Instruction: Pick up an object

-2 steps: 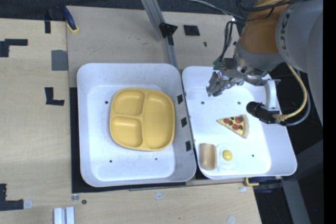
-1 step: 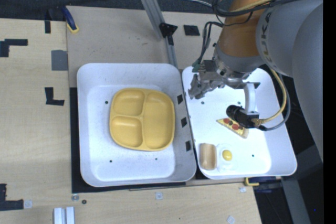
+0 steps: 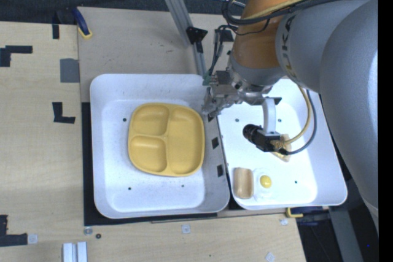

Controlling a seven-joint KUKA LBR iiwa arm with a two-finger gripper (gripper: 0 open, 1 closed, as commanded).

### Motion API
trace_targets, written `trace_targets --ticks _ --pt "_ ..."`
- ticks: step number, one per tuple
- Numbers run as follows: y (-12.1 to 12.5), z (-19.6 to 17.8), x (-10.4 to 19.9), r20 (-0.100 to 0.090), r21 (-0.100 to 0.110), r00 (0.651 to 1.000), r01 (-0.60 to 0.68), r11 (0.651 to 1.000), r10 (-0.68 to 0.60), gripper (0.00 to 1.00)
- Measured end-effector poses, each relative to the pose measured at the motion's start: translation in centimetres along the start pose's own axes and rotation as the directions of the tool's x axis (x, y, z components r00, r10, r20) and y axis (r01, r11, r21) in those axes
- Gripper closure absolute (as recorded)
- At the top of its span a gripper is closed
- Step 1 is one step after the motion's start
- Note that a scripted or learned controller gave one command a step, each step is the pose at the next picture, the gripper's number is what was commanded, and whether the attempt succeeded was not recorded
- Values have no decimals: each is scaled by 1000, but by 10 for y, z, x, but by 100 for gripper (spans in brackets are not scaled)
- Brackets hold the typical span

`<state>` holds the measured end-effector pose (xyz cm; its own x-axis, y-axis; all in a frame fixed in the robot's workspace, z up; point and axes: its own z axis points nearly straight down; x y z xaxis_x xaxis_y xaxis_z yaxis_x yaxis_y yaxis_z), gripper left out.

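A yellow divided plate (image 3: 166,138) lies flat in the middle of the left bin (image 3: 110,193). In the right bin (image 3: 319,184), near its front left corner, sit a tan toast slice (image 3: 242,183) and a small fried egg (image 3: 264,181) side by side. My gripper (image 3: 213,102) hangs below the orange wrist band (image 3: 267,27), over the wall between the two bins near their back. It is just off the plate's upper right corner, and nothing shows in its grasp. The arm's bulk hides the back part of the right bin.
A black cylinder with a yellow cable (image 3: 261,137), fixed to the wrist, hangs over the right bin's middle. A grey slanted pole (image 3: 175,3) crosses behind the bins. A blue and yellow clamp (image 3: 83,24) sits at the bench's back left. Black tape marks (image 3: 61,112) lie left of the bins.
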<state>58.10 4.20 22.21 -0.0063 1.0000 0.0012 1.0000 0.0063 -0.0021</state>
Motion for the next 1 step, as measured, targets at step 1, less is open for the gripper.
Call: trace_targets --ticks 1 --pt "-10 -8 60 0 -1 1000 2 1000 -2 100"
